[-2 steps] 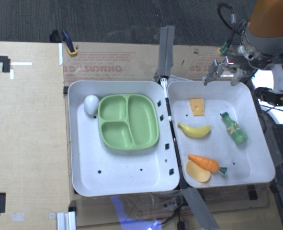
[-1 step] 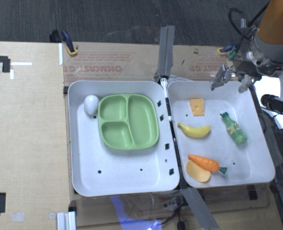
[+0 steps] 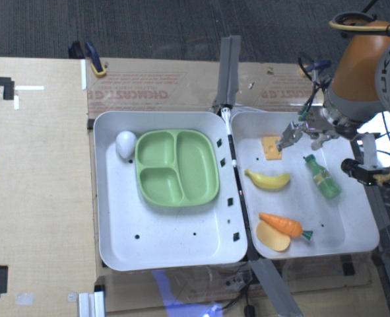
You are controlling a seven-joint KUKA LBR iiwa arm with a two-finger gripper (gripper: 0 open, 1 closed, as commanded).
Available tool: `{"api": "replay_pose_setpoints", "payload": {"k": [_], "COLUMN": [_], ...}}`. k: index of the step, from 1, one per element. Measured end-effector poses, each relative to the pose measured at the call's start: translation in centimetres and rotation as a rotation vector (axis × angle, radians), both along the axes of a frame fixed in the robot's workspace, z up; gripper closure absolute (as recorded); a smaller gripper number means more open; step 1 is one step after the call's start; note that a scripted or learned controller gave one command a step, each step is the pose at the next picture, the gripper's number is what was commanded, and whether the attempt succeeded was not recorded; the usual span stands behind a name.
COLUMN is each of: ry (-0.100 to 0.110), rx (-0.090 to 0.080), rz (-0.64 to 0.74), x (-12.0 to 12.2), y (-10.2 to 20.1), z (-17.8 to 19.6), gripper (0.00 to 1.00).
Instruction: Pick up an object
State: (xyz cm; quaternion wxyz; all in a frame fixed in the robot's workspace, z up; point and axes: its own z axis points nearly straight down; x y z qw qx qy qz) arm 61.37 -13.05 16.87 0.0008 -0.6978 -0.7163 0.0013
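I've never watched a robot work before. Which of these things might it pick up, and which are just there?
Might be picked up: cheese slice, banana, green bottle, carrot, yellow chip, white egg, green divided plate.

Just there: blue clamp, two white bins.

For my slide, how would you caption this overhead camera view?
Robot gripper hovers beside a cheese slice in the right bin with banana, carrot and bottle.
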Motion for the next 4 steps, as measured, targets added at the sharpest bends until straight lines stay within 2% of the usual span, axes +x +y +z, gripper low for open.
{"api": "replay_pose_setpoints", "payload": {"k": [1,2,3,4], "ry": [-0.002,-0.005,-0.004,-0.004], "rx": [0.000,0.000,0.000,0.000], "rz": [0.099,0.002,-0.004,0.281], "x": [1.4,4.5,4.2,4.5], "y": [2.5,3.4,3.4,1.5], "z": [-7.7,-7.6,-4.4,-7.6], "gripper": [0.00,0.00,0.00,0.00]}}
